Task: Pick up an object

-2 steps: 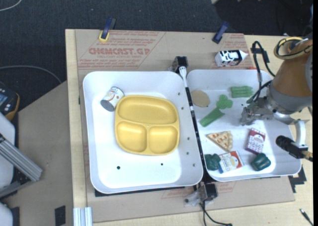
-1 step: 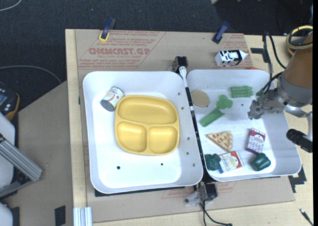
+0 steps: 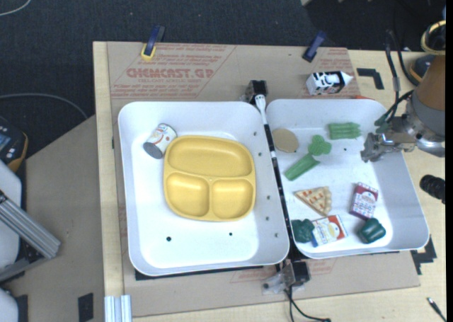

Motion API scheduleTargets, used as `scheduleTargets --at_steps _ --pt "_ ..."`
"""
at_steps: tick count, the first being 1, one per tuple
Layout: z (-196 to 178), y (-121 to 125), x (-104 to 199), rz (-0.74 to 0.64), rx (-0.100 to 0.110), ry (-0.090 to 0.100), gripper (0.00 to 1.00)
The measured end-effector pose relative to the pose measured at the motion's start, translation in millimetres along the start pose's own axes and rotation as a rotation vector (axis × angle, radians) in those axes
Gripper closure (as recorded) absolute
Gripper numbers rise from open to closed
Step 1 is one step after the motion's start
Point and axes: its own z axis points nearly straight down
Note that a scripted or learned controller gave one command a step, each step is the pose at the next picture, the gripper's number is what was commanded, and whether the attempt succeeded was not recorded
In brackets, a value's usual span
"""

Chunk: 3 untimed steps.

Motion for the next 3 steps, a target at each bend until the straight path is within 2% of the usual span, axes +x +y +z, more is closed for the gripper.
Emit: scheduleTargets --at_steps 1,3 --pt "-41.0 1.8 -0.4 0.0 -0.001 0.0 1.0" --pt "-37.1 -53.9 91.8 -0.003 0.01 0.006 1.0"
